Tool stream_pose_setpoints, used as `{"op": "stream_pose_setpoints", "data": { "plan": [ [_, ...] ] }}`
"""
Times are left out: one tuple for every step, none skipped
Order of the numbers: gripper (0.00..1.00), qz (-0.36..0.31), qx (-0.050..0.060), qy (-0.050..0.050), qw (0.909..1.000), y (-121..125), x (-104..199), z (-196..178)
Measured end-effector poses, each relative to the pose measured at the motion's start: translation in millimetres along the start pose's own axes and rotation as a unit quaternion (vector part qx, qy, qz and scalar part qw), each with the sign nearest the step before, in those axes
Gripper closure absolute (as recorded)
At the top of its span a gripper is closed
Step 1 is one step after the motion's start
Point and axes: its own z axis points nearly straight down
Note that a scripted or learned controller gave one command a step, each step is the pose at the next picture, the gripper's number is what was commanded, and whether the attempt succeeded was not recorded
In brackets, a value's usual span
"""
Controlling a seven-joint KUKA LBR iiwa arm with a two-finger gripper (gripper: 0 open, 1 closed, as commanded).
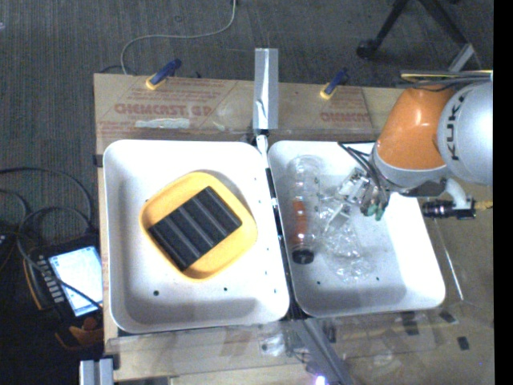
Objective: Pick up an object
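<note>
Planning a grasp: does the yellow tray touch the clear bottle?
Apart. The camera view shows the yellow tray in the left bin, the clear bottle in the right.

1. Both bins, the left bin [120, 239] and the right bin [401, 287], look like smooth, matt white plastic;
2. the yellow tray [240, 235] at centre left looks like glossy plastic, its black insert [195, 227] ribbed and duller;
3. the clear bottle [303, 191] and the crumpled wrap [345, 243] beside it are transparent and shiny;
4. the desk [192, 107] has a brown, cardboard-like top;
5. the arm's orange band [409, 135] is glossy.

blue clamps [163, 73], tablet [74, 278]
</note>
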Motion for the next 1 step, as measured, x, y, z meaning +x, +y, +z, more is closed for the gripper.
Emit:
{"op": "stream_pose_setpoints", "data": {
  "plan": [
    [0.0, 0.045, 0.006, -0.002, 0.999, 43.2, -20.1, 0.0]
  ]
}}
